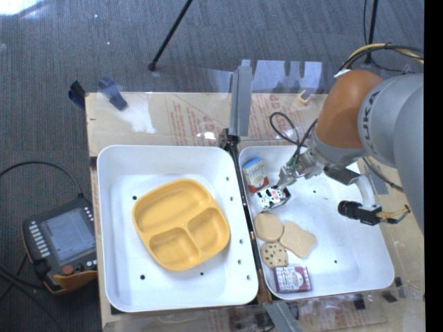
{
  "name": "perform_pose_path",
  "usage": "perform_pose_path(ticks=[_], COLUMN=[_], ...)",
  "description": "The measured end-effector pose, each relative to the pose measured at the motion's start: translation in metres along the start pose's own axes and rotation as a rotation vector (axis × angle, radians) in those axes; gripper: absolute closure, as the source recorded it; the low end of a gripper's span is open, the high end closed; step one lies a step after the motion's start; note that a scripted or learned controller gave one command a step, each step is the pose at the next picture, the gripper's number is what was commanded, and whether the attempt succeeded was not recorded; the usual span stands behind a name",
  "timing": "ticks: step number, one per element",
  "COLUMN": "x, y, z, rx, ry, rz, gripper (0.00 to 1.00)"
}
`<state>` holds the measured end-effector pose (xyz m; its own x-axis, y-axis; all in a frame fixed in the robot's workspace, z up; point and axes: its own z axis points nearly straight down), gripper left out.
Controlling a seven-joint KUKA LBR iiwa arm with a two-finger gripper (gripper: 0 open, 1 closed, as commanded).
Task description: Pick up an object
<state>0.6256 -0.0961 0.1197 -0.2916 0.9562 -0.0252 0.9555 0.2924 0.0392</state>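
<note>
My gripper (284, 182) reaches down into the left part of the right bin (346, 254). Its tip sits right at a small black-and-white object (272, 197), touching or just above it; I cannot tell which. A small blue-and-red carton (254, 172) stands just to the left of the tip. In front of them lie a round tan biscuit (268, 226), a toast-shaped piece (298, 239), a chocolate-chip cookie (275, 256) and a red packet (292, 279).
The left bin (118, 268) holds a yellow divided plate (181, 223). A metal post (240, 106) rises behind the wall between the bins. The grey arm with its orange band (349, 109) covers the right bin's back right corner.
</note>
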Motion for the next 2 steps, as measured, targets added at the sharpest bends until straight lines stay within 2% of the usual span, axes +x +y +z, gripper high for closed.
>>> perform_pose_path(ticks=[1, 2], x=[-0.050, -0.072], y=[-0.037, -0.085], z=[-0.021, -0.004], rx=[0.036, 0.038], ry=[0.027, 0.029], rz=[-0.125, -0.152], gripper=[1.00, 1.00])
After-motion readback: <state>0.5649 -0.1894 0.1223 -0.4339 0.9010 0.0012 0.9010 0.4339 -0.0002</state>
